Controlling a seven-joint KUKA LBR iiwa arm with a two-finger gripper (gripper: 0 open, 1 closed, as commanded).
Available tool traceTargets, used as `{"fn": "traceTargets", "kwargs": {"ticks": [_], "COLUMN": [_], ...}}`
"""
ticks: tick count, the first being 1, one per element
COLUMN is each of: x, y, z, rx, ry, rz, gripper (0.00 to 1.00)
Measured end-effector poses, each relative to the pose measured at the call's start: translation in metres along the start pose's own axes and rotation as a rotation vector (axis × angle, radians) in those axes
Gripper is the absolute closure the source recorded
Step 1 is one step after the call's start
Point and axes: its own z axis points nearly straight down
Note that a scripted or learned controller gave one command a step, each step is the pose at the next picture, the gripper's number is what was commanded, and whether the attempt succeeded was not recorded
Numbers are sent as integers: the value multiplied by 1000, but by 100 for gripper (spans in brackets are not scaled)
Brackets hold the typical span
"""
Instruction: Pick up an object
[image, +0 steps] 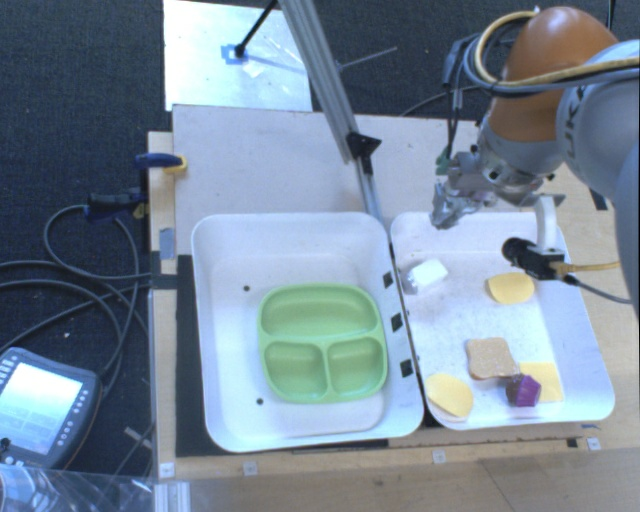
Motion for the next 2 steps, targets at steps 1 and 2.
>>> {"fn": "traceTargets", "kwargs": {"ticks": [1, 2], "x": [62, 106], "y": [-2, 2], "z": [9, 10], "rx": [0, -2], "ry": [1, 0], "rz": [-1, 1], "gripper": [100, 100]}}
